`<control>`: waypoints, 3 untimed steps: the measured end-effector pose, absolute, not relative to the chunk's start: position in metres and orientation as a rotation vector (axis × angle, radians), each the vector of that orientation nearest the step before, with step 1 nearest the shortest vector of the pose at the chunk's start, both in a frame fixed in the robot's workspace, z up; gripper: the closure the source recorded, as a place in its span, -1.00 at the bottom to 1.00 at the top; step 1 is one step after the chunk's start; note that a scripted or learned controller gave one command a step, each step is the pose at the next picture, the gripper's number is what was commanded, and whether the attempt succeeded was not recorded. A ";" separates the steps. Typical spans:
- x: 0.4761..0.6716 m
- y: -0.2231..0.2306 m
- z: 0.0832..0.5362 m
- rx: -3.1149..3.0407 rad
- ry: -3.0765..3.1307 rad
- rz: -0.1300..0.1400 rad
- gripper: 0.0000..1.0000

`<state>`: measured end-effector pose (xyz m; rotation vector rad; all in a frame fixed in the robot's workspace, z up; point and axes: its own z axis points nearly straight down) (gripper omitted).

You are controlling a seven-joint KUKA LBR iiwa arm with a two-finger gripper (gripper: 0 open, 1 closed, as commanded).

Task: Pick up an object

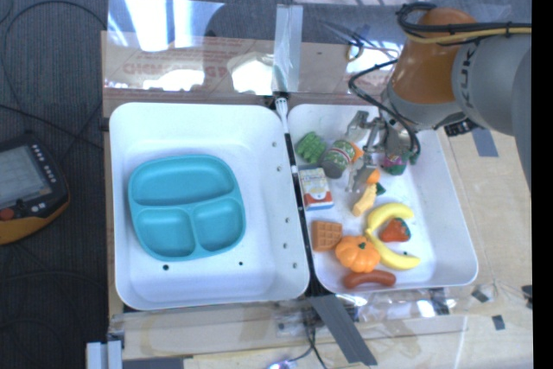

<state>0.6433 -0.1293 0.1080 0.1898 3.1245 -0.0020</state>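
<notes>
Tray (183,205) in left bin (138,121); banana (390,231), pumpkin (358,253) in right bin (454,220)

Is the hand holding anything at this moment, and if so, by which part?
It cannot be told. The hand is down in the right bin among the toy food, next to the small can and above the carrot, but nothing is clearly seen in its grip.

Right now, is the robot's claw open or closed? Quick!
Claw: cannot be told. It sits low in the right bin among the toy foods.
</notes>
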 end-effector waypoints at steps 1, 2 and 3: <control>0.629 -0.110 0.091 0.355 3.107 -0.004 -1.00; 0.586 -0.101 0.092 0.612 3.064 -0.002 -1.00; 0.631 -0.094 0.091 0.659 3.056 0.001 -1.00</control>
